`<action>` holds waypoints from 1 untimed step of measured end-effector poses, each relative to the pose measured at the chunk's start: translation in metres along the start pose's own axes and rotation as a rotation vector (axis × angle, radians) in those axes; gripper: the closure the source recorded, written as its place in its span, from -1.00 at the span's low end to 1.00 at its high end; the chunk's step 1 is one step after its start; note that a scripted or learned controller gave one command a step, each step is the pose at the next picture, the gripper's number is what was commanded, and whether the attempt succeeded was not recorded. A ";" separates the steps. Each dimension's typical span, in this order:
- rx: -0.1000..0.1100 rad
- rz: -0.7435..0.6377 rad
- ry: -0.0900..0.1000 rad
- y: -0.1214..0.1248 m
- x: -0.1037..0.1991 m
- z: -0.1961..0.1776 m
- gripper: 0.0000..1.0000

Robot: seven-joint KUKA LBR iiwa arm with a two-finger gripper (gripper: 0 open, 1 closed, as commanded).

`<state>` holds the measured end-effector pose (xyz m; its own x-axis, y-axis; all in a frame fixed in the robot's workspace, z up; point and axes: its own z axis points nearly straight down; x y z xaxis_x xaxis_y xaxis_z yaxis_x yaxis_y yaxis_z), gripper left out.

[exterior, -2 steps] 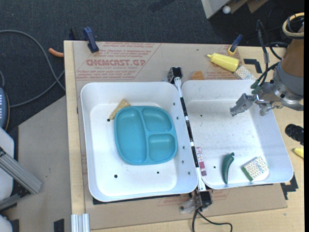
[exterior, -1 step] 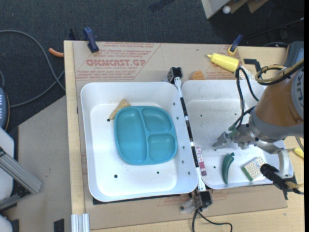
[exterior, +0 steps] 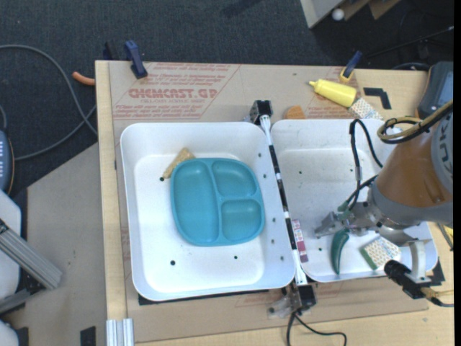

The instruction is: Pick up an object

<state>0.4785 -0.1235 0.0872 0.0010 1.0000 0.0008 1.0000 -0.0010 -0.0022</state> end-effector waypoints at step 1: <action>-0.002 0.000 0.000 0.001 0.000 -0.010 1.00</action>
<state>0.4792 -0.1232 0.0971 0.0009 1.0000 0.0004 1.0000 -0.0009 0.0000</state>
